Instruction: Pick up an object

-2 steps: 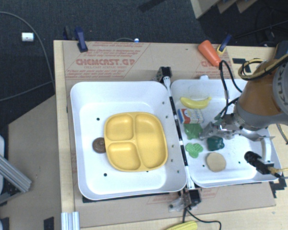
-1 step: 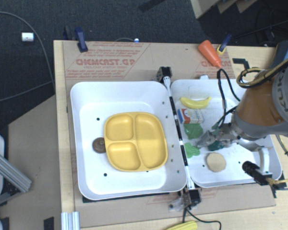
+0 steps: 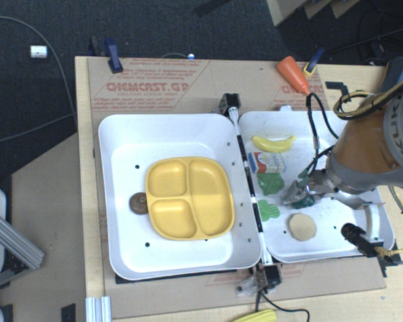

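banana point(image 3: 273, 143): yellow, curved, lying flat near the back of the right bin point(image 3: 363, 243)
carton point(image 3: 265, 162): small white box with red and blue print, just in front of the banana
green block point(image 3: 271, 183): dark green, touching the carton's front edge
green toy point(image 3: 268, 211): lighter green, flat, by the bin's left wall
tan disc point(image 3: 301, 227): round, beige, flat near the bin's front

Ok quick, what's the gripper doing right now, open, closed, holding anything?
Gripper: low in the right bin, just above the tan round object; open or closed cannot be told, and nothing is seen held.
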{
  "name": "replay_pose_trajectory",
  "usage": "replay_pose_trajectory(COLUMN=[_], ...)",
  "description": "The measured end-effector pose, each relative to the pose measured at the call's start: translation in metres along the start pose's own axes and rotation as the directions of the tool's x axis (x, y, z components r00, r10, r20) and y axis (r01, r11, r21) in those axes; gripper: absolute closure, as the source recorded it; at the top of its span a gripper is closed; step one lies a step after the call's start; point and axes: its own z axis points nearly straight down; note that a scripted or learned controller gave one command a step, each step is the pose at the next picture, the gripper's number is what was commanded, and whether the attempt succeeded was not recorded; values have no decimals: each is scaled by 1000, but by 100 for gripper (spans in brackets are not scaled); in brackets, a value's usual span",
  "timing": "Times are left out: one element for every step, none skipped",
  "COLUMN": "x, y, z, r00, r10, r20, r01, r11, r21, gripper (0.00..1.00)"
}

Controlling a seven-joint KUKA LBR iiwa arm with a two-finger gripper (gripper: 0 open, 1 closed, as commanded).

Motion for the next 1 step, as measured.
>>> replay_pose_trajectory(x=[79], y=[33], z=[-90], r00=[1000], r10=[-3], r20=[0], r01=[3], r11=[1000], r21=[0], gripper=[100])
